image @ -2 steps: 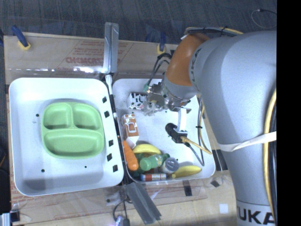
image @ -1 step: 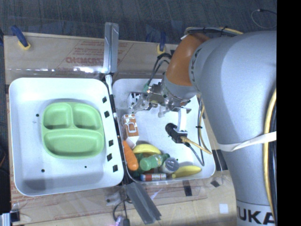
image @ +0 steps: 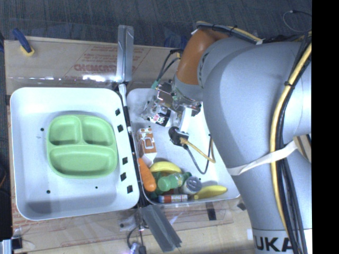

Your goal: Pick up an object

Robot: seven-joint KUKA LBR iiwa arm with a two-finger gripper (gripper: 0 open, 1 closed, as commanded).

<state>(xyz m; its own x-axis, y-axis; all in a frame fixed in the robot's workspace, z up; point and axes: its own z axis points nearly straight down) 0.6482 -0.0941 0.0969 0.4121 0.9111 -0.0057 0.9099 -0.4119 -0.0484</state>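
A: Where are the objects for picking found?

B: They are heaped at the near end of the shallow white plastic bin on the right [image: 139,100]. A long orange carrot-shaped piece [image: 148,177] is laid along the left wall. Beside it a curved yellow banana [image: 166,167] is seen, touching a green bottle-like item [image: 170,182]. A round grey disc [image: 192,184] is lodged just right of that, and a second yellow banana [image: 211,191] is stretched toward the right corner. A thin red and white stick [image: 174,198] is laid along the front wall. Further up, a small brown and white carton [image: 146,141] is set against the left wall.

A: And the two-finger gripper [image: 159,112]?

B: It is lowered over the far part of the same bin, well apart from the heap. Something small with dark and pink marks is seen at its tip, but whether the fingers are open or closed cannot be told.

A: What else is noted?

B: The grey arm with its orange band [image: 192,52] covers the bin's right side. In the white bin on the left [image: 32,205], a smooth pale green divided plate [image: 82,144] with three compartments is rested flat.
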